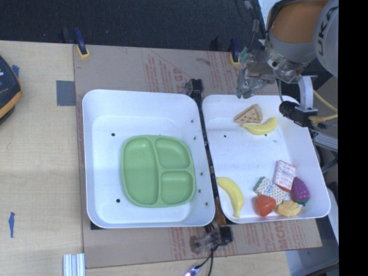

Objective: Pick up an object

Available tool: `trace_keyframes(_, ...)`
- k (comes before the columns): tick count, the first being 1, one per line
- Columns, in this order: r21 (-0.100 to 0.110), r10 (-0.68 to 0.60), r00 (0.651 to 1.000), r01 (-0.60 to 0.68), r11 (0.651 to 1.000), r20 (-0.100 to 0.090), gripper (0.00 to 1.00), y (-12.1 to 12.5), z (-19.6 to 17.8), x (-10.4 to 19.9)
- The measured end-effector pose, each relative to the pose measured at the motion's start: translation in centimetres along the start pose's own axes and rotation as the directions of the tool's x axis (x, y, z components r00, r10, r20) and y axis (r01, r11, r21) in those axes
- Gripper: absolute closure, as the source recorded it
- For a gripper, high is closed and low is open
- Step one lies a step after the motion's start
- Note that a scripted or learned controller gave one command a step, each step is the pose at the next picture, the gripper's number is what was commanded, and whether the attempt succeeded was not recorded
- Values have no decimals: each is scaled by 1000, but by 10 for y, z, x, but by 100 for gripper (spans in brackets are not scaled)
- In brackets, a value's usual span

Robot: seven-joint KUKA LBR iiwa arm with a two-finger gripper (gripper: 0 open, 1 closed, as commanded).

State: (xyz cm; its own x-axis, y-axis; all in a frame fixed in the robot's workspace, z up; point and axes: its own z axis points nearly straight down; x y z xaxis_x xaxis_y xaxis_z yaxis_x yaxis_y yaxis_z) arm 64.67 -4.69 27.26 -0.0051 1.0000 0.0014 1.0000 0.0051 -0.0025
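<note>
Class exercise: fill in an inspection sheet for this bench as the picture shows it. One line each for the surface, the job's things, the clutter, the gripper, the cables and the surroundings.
Surface: cardboard sheet on a wooden bench, bearing a left bin and a right bin.
Job's things: in the right bin, a sandwich wedge touching a small banana at the far end; a larger banana near the front; a clustered carton, purple grapes, red piece and yellow piece.
Clutter: green divided plate in the left bin.
Gripper: gripper above the right bin's far rim; finger state unclear.
Cables: wires run up by the wrist.
Surroundings: blue clamps at the far edge; grey tape.
</note>
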Motion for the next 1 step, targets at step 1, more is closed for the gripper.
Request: trace_keyframes(1, 0, 0, 1000, 0, 1000, 1, 0, 0, 0, -1)
